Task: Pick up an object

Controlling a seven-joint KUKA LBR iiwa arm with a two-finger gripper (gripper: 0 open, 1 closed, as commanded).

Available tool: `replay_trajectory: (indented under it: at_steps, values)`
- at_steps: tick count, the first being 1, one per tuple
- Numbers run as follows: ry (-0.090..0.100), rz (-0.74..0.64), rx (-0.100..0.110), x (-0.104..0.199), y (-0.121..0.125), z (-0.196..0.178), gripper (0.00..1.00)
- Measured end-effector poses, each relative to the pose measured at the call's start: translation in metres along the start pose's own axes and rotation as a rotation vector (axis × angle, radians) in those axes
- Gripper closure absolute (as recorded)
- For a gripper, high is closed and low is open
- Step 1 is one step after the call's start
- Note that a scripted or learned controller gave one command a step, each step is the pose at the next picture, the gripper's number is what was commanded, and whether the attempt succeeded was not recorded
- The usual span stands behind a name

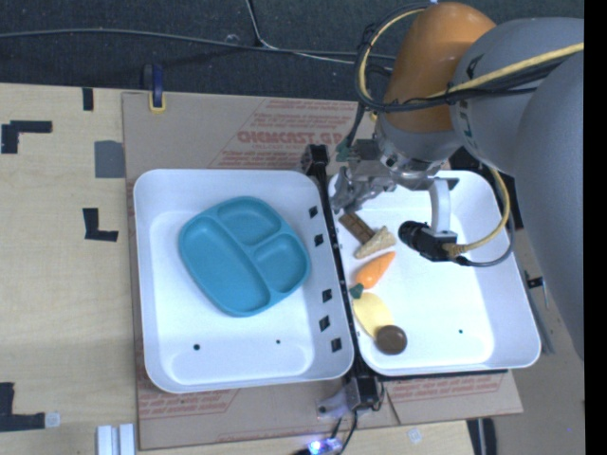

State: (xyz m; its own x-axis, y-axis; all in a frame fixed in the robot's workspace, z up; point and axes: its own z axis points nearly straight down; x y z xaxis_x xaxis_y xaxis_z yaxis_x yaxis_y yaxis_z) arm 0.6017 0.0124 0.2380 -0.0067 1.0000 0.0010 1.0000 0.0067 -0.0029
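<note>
The end effector [365, 190] hangs just above the brown stick [355, 225]; its grip state I cannot tell. Best to descend straight, clear of the bread wedge [375, 244] beside the stick.

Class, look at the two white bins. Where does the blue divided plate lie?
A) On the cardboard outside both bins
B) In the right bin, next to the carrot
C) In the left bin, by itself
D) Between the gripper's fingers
C: the blue divided plate lies flat on the floor of the left bin, while the carrot and the other small items sit in the right bin.
</note>
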Motion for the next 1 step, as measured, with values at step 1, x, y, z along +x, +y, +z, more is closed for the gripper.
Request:
replay_trajectory:
  at_steps: [1]
  values:
    - [0.0, 0.0, -0.002, 0.0535, 0.005, -0.0032, 1.0]
